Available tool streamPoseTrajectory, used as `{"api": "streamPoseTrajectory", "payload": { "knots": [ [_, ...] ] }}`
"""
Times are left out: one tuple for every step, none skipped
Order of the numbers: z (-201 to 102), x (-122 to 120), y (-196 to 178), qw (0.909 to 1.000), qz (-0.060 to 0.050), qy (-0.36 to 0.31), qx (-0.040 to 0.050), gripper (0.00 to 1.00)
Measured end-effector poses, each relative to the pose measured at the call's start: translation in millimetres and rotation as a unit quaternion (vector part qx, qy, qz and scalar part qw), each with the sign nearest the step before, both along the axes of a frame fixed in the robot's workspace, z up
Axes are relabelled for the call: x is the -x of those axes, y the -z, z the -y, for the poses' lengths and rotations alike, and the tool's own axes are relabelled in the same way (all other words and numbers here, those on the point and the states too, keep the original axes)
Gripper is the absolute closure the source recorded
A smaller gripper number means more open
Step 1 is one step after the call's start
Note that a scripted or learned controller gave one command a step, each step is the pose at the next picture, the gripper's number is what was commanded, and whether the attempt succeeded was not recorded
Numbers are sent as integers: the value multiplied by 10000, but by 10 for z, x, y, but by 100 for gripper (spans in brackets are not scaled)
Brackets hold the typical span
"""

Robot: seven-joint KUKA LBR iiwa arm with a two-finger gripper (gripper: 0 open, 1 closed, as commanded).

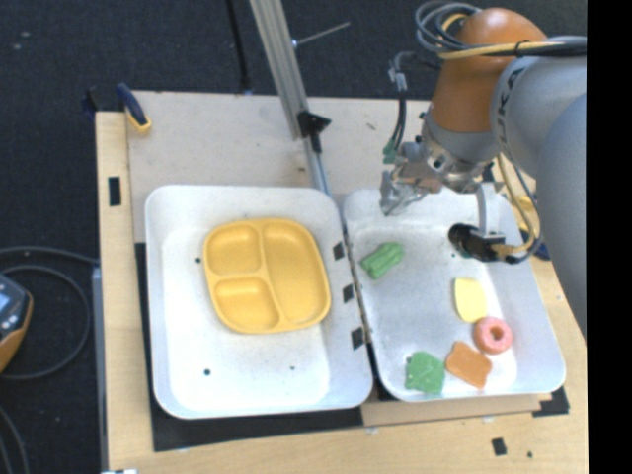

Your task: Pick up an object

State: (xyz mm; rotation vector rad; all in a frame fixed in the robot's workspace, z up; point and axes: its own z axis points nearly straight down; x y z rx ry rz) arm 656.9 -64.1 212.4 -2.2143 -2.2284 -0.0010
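My hand (398, 198) hangs over the far left corner of the right bin (553, 349), and I cannot tell how it is set, while the green block (381, 260) lies just beneath and the yellow divided plate (267, 274) sits in the left bin (168, 363).

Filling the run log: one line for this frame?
gripper: over right bin far-left corner, nothing seen held | green block: in bin, just below gripper | yellow tray: left bin
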Motion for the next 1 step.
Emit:
{"api": "streamPoseTrajectory", "payload": {
  "knots": [
    [-465, -123, -181, 10000, 17, -1, -1, 100]
  ]
}}
